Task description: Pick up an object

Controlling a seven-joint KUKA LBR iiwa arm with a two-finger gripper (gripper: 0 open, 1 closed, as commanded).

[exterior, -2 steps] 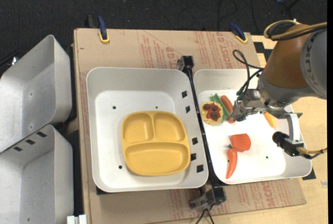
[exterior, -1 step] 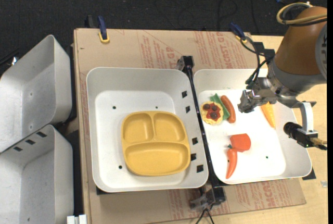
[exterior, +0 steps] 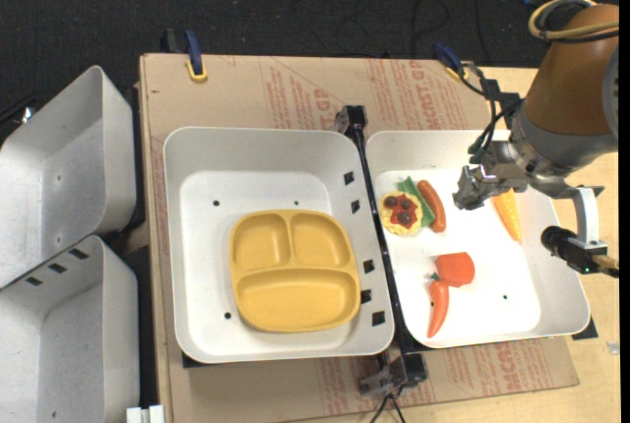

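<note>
The right bin [exterior: 551, 313] holds several toy foods. A small yellow tart with dark berries [exterior: 401, 212] lies at its left, with a green piece [exterior: 409, 189] and a red-orange sausage [exterior: 431, 205] beside it. An orange carrot-like piece [exterior: 507, 214] lies to the right of them. Lower down sit an orange-red block [exterior: 455, 268] and a red chili pepper [exterior: 438, 306]. My gripper [exterior: 471, 189] hangs over the upper middle of the right bin, between the sausage and the carrot piece. I see nothing between its fingers.
The left bin [exterior: 197, 175] carries a yellow divided plate [exterior: 293, 271]. A black divider with clips [exterior: 369, 214] runs between the bins. The grey and orange arm [exterior: 576, 106] enters from the right. White bin walls [exterior: 59, 214] stand at the far left.
</note>
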